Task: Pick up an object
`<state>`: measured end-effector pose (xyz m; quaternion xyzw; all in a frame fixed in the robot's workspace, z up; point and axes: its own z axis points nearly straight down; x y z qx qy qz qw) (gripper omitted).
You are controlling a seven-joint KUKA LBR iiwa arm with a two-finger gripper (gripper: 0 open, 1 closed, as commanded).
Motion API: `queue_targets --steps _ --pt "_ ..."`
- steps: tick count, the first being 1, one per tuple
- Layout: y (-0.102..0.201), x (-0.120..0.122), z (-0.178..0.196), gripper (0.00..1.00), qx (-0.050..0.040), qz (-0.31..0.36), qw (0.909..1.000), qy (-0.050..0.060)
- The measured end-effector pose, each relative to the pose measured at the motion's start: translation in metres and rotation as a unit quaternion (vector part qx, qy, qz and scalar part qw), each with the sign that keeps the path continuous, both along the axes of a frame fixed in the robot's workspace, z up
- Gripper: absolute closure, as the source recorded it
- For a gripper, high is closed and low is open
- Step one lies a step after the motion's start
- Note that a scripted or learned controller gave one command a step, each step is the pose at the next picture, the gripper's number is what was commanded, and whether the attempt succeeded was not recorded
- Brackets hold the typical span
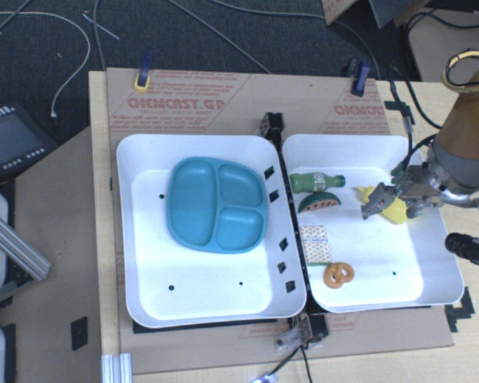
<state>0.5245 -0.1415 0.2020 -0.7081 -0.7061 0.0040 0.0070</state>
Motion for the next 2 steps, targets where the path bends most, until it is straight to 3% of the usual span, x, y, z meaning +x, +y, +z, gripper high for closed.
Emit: queue_targets --steps 1,2 --pt "0.0 0.003 0.007 0.0 -0.0012 0.002 1.0 -0.007" --pt "0.006 0.004 -0.036 0.0 -0.0007 0.002 1.0 -0.005"
